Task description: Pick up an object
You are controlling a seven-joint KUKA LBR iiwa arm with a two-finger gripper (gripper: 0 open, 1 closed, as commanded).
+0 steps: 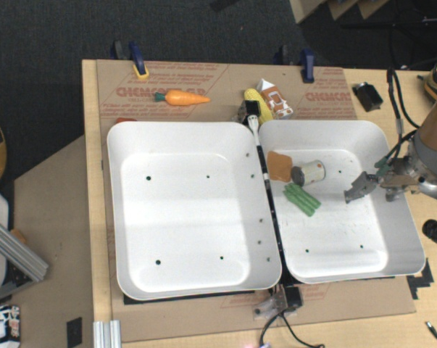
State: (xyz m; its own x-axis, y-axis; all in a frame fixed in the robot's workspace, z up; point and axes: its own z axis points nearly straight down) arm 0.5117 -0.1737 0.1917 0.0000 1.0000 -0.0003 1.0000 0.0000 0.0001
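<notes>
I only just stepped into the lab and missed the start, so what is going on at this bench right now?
A robot arm reaches in from the right with its end effector over the right bin, and nothing shows between its fingers. To its left in that bin lie a green block, a small cylinder and a brown piece, clustered near the divider. A toy carrot lies on the board behind the left bin. No pick has happened yet.

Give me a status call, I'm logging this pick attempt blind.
Pincer low over right bin, nothing seen in it. Green piece, brown block and small cylinder clustered to its left, untouched. Path between looks clear.
</notes>
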